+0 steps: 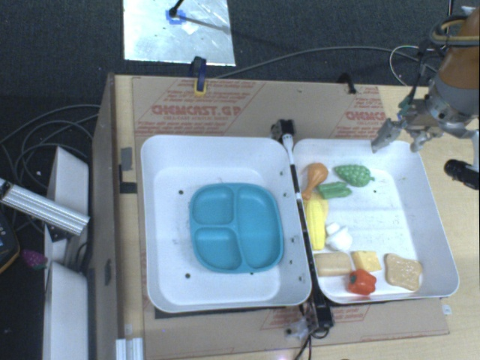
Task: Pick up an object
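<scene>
Below the open pincer [399,136], toy food [352,174].

The bench [225,103] is covered by a brown printed board, on which two shallow white bins are set side by side: the left bin [161,201] and the right bin [427,201], their inner rims touching.

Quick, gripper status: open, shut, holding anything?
Gripper: open, nothing between its fingers, above the far right corner of the right bin, away from the toy food.
</scene>
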Tool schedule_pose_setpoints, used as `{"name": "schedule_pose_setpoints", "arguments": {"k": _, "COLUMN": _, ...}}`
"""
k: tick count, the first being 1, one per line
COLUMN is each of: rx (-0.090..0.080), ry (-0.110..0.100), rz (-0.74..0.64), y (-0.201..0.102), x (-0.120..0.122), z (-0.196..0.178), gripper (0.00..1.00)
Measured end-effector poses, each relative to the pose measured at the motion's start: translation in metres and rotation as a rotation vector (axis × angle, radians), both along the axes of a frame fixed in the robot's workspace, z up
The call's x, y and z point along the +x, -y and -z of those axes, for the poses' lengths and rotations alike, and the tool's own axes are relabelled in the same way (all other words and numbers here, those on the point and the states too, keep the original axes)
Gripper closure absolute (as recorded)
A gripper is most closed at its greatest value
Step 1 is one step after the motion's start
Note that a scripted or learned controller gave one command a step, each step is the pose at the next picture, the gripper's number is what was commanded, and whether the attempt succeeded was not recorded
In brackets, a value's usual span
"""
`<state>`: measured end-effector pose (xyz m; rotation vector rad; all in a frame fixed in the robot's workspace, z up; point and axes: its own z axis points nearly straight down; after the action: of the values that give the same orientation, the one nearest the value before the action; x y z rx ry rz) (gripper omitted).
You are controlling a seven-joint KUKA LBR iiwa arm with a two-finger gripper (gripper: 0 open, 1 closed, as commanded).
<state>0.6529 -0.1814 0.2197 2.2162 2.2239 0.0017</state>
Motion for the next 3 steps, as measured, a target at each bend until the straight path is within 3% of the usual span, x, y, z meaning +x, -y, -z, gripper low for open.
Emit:
{"name": "schedule_pose_setpoints", "arguments": {"k": 1, "rx": 0.001, "ry": -0.001, "rz": -0.002, "y": -0.027, "x": 0.004, "z": 0.050, "gripper": 0.00}}
{"name": "schedule_pose_setpoints", "arguments": {"k": 2, "rx": 0.001, "ry": -0.002, "rz": -0.001, "y": -0.047, "x": -0.009, "z": 0.131, "gripper": 0.00}}
{"name": "schedule_pose_setpoints", "arguments": {"k": 3, "rx": -0.001, "ry": 0.003, "rz": 0.000, "y": -0.093, "x": 0.017, "z": 0.134, "gripper": 0.00}}
